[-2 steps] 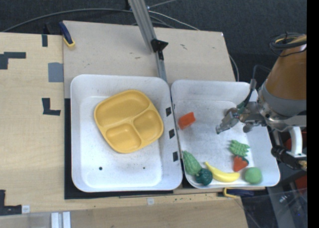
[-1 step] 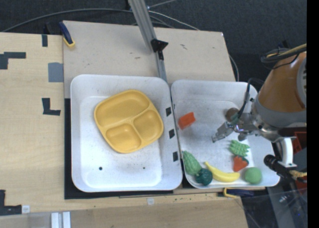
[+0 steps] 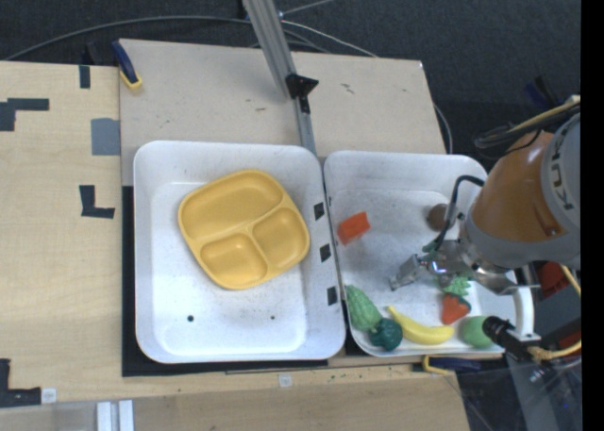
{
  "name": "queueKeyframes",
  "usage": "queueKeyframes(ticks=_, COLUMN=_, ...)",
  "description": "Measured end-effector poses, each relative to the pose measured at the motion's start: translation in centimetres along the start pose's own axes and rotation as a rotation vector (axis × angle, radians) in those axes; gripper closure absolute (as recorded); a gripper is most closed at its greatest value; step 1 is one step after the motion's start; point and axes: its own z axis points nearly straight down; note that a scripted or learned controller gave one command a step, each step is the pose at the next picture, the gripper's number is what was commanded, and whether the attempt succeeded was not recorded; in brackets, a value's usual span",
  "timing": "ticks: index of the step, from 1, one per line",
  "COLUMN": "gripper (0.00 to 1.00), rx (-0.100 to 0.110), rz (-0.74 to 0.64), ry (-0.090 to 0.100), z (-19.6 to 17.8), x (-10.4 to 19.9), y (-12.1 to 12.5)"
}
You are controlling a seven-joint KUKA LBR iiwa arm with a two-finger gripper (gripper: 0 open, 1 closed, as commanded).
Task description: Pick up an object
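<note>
The arm (image 3: pixel 528 203) enters from three o'clock, its bulky orange band filling the right side of the view with grey casing showing at the upper right edge. Below the band the wrist narrows to a dark grey section that angles down and toward nine o'clock. A black cable loops out from the wrist at about eleven o'clock and curves back down toward the tool. The gripper (image 3: pixel 408 275) juts from the wrist toward eight o'clock, low over the bin floor, its metal fingers (image 3: pixel 404 278) pointing left and slightly down. They look slightly parted, with nothing visible between the tips.
</note>
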Motion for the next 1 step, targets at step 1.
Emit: queueKeyframes(ticks=1, gripper=1.00, rx=-0.004, rz=-0.002, ry=0.000, z=-1.29, x=0.06, y=0.16)
